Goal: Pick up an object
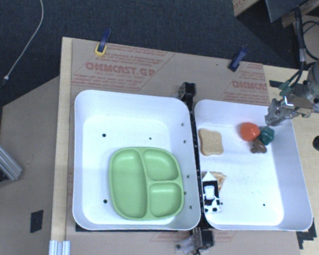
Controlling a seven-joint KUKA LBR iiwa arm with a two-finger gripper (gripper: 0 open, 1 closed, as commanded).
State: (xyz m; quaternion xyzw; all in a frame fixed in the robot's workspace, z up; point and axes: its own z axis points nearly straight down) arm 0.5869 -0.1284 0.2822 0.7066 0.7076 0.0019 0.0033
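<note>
Near the right bin's far edge sit a round orange ball, a teal lump and a brown piece, bunched together. Just above them hangs the gripper, carrying nothing. Because they crowd, a descent could nudge one aside or pinch two.

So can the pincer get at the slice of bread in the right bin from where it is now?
Probably yes. The bread slice lies flat and alone near the right bin's left wall, nothing on top of it. The pincer hangs over the far corner by the orange ball.
</note>
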